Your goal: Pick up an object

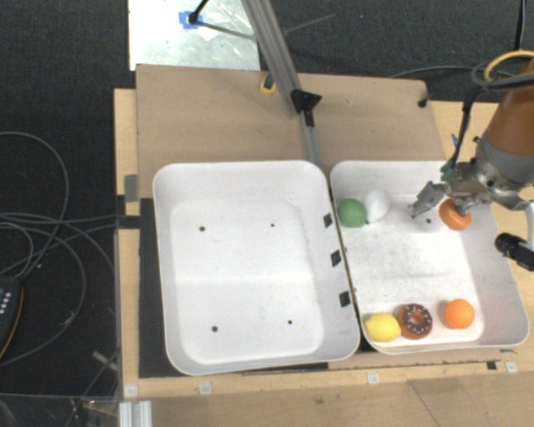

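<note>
Because the task calls only for some object to be lifted, the bench (pixel 205 123) has been laid out with two shallow white bins side by side. The left bin (pixel 173 194), the larger surface in view, holds no objects; only a few dark dots are seen on its floor. The right bin (pixel 507 327) carries everything that could be picked.

From the right, the arm (pixel 521 123) is reached in over the far right part of that bin, and the gripper (pixel 445 205) is held low there. An orange object (pixel 455 216) is seen just under and against the gripper, at the bin's right side; whether it is clamped between the fingers cannot be told from this slant.

The remaining objects are spread so that each can be approached separately. Along the near wall a yellow lemon-like piece (pixel 383 326), a brown doughnut-shaped piece (pixel 416 320) and an orange ball (pixel 459 313) are set in a row, the first two touching. By the far left corner a green ball (pixel 351 212) and a white ball (pixel 375 205) lie touching each other.
</note>
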`<state>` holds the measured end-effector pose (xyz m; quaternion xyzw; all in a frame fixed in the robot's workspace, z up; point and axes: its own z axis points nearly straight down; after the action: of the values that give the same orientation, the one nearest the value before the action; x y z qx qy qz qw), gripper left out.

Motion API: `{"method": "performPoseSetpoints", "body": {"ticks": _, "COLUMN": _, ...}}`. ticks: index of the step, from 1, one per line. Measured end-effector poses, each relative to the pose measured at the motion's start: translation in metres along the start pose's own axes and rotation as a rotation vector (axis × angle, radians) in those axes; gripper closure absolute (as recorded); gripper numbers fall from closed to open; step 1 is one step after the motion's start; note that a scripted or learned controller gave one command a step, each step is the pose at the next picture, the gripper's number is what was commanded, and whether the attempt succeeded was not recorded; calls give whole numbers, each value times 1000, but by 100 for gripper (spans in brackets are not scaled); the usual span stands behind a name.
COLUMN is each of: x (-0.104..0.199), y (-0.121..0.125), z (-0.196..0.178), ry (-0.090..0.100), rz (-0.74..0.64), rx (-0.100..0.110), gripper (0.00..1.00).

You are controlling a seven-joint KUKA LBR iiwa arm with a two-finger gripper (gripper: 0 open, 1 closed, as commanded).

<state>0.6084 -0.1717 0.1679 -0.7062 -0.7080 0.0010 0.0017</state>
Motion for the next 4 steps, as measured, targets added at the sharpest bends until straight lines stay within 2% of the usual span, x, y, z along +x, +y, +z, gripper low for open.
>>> {"method": "performPoseSetpoints", "body": {"ticks": 1, "x": -4, "y": -5, "z": 44, "ry": 0, "rz": 2, "rx": -1, "gripper": 0}}
{"method": "performPoseSetpoints", "body": {"ticks": 2, "x": -5, "y": -1, "z": 74, "ry": -3, "rz": 1, "rx": -11, "gripper": 0}}
{"method": "performPoseSetpoints", "body": {"ticks": 3, "x": -5, "y": 1, "z": 60, "ry": -5, "rz": 1, "rx": -18, "gripper": 100}}
{"method": "performPoseSetpoints", "body": {"ticks": 4, "x": 0, "y": 4, "z": -3, "ry": -3, "rz": -3, "rx": -12, "gripper": 100}}
